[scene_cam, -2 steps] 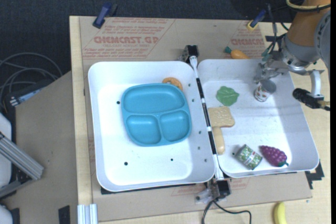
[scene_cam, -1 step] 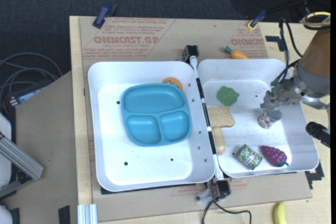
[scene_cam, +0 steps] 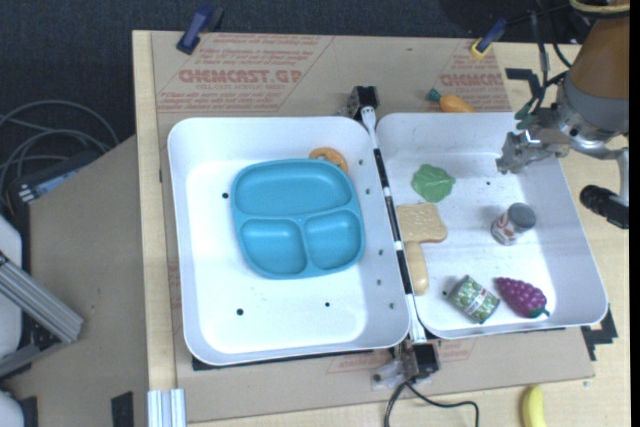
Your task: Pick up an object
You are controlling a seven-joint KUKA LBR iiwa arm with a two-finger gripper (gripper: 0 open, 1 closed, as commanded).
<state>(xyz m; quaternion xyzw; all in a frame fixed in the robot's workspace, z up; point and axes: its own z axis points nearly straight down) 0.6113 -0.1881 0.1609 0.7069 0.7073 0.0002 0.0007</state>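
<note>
We see the tool (scene_cam: 515,153) poised over the right white bin's (scene_cam: 585,250) far corner; we cannot tell its opening. Nothing held. The small grey-capped jar (scene_cam: 512,223) lies just below it, likeliest target.

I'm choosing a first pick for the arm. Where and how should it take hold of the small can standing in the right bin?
Probably by its round side wall, from straight above. The small can seems to stand upright, apart from the purple grapes and the toast slice, so there looks to be room on both sides. The pincer hovers near the bin's far edge; the fingers should straddle the body's middle.
</note>
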